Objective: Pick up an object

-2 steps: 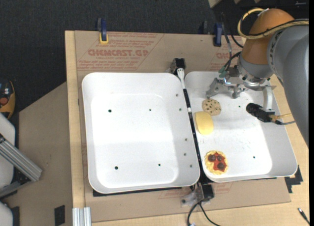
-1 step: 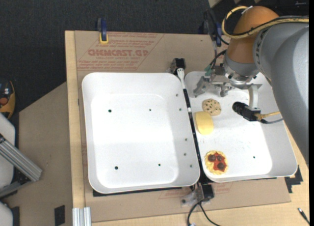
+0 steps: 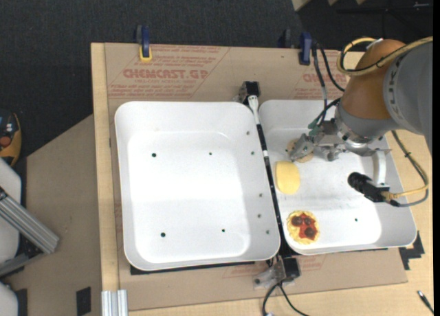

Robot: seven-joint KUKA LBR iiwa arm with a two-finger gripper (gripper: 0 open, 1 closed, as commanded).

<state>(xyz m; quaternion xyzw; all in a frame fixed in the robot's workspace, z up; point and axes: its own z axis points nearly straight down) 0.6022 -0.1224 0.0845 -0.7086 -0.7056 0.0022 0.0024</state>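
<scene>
The arm (image 3: 385,88) reaches into the right bin (image 3: 395,229), its fingers (image 3: 302,148) low near the bin's left wall; whether they are spread or pressed together cannot be told. A yellow lump (image 3: 288,177) lies just below them, apart from them, and a small pizza (image 3: 303,227) sits nearer the front edge. The left bin (image 3: 137,170) stands beside it on the desk (image 3: 103,102).

Two white bins (image 3: 185,184), one yellow lump (image 3: 288,177), one red-topped round piece (image 3: 303,227)
</scene>
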